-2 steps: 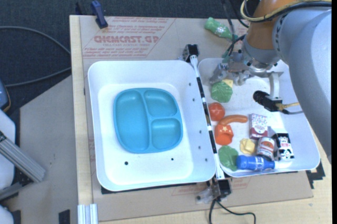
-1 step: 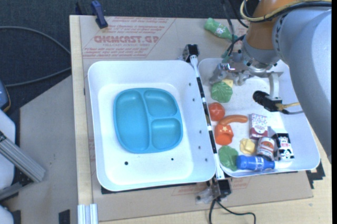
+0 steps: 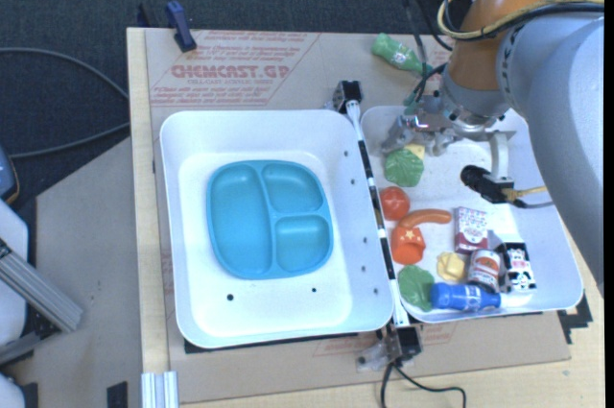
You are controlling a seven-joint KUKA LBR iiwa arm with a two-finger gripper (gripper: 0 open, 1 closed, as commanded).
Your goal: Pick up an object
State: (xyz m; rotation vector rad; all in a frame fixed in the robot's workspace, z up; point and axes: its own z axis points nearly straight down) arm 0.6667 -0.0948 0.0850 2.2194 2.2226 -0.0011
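Gripper [image 3: 414,135] hangs low over the far left corner of the right bin [image 3: 561,286], just above or touching a green lettuce-like toy [image 3: 404,167] with a small pale yellow piece [image 3: 414,150] at its far edge; the metal at the wrist hides the tips, so I cannot tell how wide it stands or whether anything is between them. No object is visibly lifted, so my judgement is that the pick is at the descent or closing stage, with the green toy as the likely target. Other candidates lie nearer in the same bin: a red tomato-like piece [image 3: 394,202], an orange sausage [image 3: 423,218], an orange pepper [image 3: 408,245], a yellow lump [image 3: 451,266], a second green piece [image 3: 415,283], a blue bottle [image 3: 465,298] and some small cartons [image 3: 472,228]. The left bin [image 3: 182,137] holds a blue divided plate [image 3: 271,218]. To do this step well, the arm should come straight down centred on the green toy, keeping clear of the bin's wall, which is just beside it on the left and far sides. The toy looks rounded and soft, so a grip across its middle is safer than one at an edge, where it could squirt out. The red piece sits close by and could be nudged. Lift straight up only once the close is firm.
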